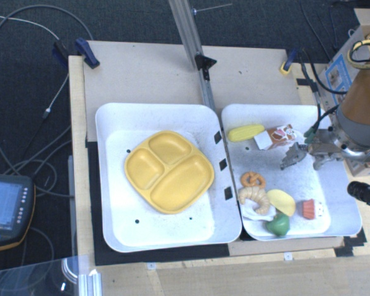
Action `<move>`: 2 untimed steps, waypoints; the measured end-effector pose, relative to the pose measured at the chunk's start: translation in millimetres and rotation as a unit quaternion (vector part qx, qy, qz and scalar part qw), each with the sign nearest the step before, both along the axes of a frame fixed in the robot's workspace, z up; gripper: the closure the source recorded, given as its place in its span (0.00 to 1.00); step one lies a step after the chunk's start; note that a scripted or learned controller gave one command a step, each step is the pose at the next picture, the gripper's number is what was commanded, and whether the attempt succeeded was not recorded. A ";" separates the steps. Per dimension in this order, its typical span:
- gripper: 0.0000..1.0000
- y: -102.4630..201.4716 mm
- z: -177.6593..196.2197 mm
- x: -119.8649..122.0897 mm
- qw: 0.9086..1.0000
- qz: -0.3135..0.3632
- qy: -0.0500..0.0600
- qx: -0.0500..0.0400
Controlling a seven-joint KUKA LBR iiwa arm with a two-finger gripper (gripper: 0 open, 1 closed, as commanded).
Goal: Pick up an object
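The gripper hovers over the right bin, fingers slightly parted and holding nothing; a small carton lies just to its left, beside a corn cob. The croissant, lemon and pretzel sit nearer the front; the yellow divided plate rests in the left bin.

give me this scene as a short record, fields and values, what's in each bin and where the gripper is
left bin: holds a yellow divided plate
right bin: holds toy food
far end of right bin: corn cob, small carton
near end of right bin: pretzel, croissant, lemon, green fruit, red piece
gripper: over the right bin, right of the carton, nothing seen between its fingers
arm: enters from the right of the view
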State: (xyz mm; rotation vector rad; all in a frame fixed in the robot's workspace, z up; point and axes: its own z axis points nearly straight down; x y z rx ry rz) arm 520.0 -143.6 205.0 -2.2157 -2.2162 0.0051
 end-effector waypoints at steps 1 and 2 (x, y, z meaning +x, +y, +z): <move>0.00 7.7 -61.2 -0.9 1.000 0.000 0.000 0.000; 0.00 8.7 -112.8 -1.1 1.000 0.000 -0.002 0.000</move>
